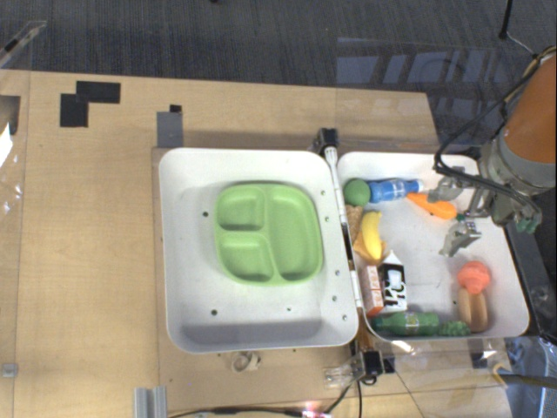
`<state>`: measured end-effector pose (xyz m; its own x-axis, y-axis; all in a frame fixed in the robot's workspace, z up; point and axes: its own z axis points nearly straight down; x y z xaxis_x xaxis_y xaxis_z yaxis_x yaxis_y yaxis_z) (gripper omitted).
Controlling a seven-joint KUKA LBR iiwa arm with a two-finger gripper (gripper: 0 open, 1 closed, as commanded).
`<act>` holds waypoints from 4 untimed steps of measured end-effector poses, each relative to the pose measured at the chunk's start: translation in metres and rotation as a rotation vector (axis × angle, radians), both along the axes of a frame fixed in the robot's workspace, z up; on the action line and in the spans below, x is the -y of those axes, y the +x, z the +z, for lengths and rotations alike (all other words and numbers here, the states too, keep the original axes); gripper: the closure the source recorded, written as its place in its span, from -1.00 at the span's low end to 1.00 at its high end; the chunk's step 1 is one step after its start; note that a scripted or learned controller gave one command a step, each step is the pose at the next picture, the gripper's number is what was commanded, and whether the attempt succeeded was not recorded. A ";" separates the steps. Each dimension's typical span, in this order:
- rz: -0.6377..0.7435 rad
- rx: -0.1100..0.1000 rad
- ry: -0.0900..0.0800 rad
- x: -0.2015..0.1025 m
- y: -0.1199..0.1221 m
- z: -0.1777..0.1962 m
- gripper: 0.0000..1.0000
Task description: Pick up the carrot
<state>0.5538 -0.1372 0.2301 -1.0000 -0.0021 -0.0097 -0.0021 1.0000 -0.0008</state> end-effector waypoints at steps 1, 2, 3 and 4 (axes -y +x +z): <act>-0.029 -0.002 0.001 0.024 0.061 -0.048 -1.00; -0.172 0.005 0.001 0.045 0.096 -0.140 -1.00; -0.352 -0.020 0.003 0.039 0.108 -0.142 -1.00; -0.412 0.002 0.004 0.029 0.081 -0.142 -1.00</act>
